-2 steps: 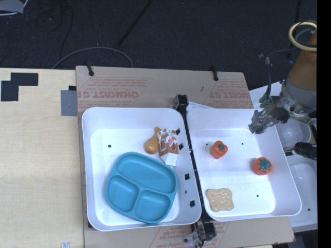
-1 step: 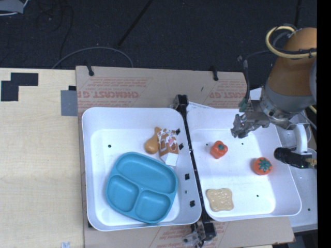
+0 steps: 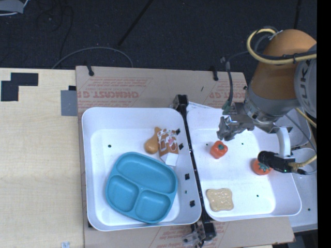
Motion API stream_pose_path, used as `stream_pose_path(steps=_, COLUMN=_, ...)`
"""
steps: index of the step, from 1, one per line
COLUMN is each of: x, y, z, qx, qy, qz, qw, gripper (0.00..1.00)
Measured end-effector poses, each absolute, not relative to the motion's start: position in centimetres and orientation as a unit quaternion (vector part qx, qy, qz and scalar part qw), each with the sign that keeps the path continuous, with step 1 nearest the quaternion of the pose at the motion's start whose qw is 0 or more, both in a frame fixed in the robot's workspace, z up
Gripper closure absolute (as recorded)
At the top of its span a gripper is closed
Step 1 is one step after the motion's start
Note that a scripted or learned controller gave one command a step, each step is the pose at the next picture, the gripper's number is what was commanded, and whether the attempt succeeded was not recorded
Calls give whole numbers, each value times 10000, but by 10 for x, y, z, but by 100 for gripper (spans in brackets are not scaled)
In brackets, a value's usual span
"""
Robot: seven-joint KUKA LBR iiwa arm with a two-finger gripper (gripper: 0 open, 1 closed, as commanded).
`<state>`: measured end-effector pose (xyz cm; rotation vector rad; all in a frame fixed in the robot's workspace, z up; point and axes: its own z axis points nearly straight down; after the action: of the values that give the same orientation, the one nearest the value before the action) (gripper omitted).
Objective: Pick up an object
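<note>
Camera view has the gripper (image 3: 226,130) hanging low over the right bin (image 3: 289,203), just above and beside a small orange-red toy (image 3: 219,149) — whether it touches the toy I cannot tell, and whether the claw is released or clenched I cannot tell either. Nothing looks lifted yet: the toy sits on the bin floor, as do a second orange piece (image 3: 260,167) and a tan toast slice (image 3: 220,199). By my read the approach is done — the grasp and lift remain.
</note>
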<state>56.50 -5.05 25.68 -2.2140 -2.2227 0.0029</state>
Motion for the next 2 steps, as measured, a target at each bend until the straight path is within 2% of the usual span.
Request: stream_pose_path(steps=2, x=548, y=38, z=235, qx=-7059, qy=-7083, qz=17, qw=24, gripper=100)
